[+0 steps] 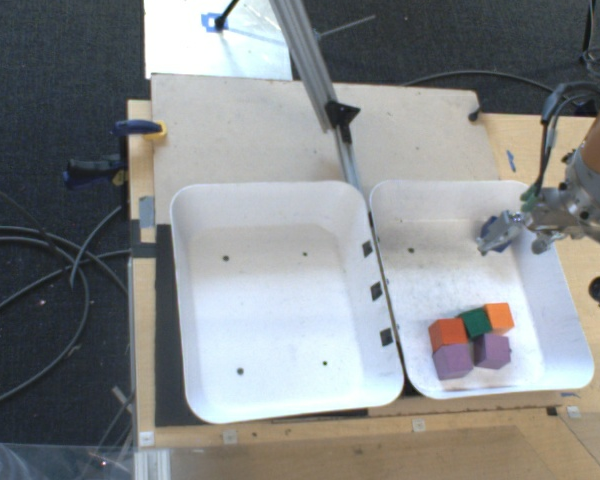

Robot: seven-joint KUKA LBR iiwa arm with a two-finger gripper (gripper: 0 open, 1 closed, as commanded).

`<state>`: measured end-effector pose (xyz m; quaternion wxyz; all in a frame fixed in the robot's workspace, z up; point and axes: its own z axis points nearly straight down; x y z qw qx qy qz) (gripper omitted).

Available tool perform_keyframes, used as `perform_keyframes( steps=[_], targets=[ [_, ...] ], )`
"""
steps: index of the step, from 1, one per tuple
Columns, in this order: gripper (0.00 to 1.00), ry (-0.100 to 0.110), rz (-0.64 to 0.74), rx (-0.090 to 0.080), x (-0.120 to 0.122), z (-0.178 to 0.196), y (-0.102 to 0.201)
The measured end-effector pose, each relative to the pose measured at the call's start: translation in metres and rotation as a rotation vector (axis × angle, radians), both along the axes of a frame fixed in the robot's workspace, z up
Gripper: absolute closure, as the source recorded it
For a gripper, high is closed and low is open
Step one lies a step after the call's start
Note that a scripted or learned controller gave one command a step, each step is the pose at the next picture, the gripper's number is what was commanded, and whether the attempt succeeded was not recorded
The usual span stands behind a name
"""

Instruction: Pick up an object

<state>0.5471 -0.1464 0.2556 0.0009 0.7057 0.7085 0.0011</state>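
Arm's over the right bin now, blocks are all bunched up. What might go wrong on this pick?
1. The blocks touch in a tight cluster, so fingers may find no gap and shove them instead.
2. The cluster lies near the right bin front wall, which could crowd the approach.
3. The end effector sits well back of the cluster; a descent from there would likely miss.

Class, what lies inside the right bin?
In the right bin five blocks cluster: orange, green, smaller orange, two purple. The tool hangs above. Whatever the blocks cover stays hidden.
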Motion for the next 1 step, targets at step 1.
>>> perform_keyframes(
  steps=[1],
  targets=[
    [0.00, -0.008, 0.005, -0.002, 0.0683, 0.0295, -0.0005]
  ],
)
